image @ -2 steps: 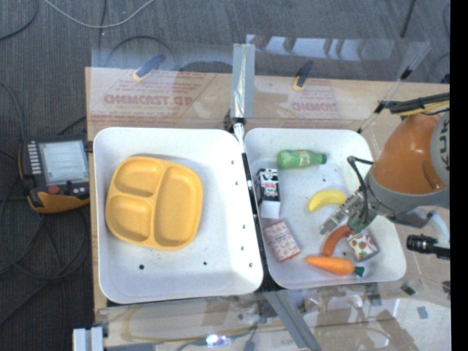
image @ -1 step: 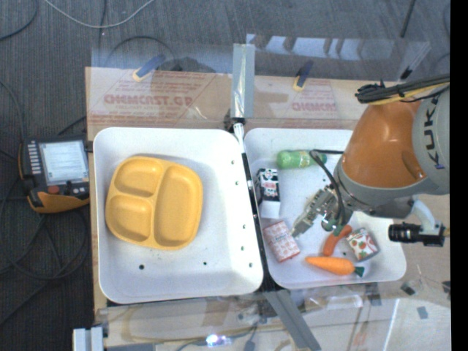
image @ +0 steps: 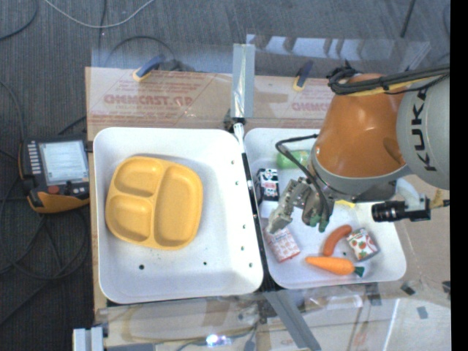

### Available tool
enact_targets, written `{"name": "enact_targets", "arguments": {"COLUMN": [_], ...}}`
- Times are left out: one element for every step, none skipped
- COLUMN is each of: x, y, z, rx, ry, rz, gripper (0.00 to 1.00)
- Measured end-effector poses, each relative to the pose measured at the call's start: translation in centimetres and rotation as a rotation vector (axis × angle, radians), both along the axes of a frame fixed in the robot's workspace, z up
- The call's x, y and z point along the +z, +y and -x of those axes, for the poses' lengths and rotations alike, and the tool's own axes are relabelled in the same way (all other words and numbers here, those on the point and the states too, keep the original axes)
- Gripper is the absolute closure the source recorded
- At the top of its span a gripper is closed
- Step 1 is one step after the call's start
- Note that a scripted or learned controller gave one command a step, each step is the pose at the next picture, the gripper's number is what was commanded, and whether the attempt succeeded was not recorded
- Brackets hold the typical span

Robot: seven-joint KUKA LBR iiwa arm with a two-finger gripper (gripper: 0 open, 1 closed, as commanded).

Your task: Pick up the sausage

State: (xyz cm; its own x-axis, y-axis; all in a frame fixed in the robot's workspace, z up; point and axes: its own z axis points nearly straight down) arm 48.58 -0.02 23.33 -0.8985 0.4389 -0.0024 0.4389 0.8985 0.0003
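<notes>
The sausage (image: pixel 336 238), a short reddish-orange link, lies in the right bin (image: pixel 391 269) toward its front. My gripper (image: pixel 300 216) hangs over the middle of that bin, just up and left of the sausage. It is open and nothing sits between its fingers. The orange band of the arm (image: pixel 358 141) hides the back of the bin.
An orange carrot (image: pixel 333 265) lies just in front of the sausage, with a strawberry-print carton (image: pixel 362 243) to its right. A red packet (image: pixel 284 246), a small black-and-white carton (image: pixel 269 183) and a green item (image: pixel 292 156) lie on the bin's left side. The left bin (image: pixel 219 269) holds a yellow divided plate (image: pixel 155 201).
</notes>
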Motion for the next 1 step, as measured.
{"name": "enact_targets", "arguments": {"x": [1.68], "y": [1.75], "z": [-2.20], "rx": [0.376], "ry": [0.000], "rz": [0.000], "gripper": [1.00]}}
